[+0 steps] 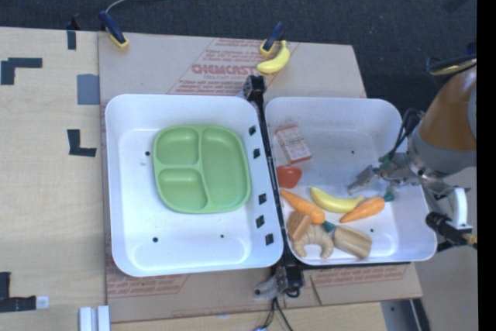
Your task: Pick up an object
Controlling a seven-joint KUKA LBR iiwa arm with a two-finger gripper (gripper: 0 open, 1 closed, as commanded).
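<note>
Arm (453, 124) reaching from right, bent low | jaws (377, 181) open above carrot (362, 209) | right bin (387, 114)

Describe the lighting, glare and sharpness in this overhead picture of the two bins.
Camera view: even, soft light with faint shadows along the bin walls; the left bin looks bright white, nearly washed out around the green tray; the whole image is slightly soft, so the label on the small packet cannot be read; the pincer is blurred, and the dark floor at top shows little detail.
</note>
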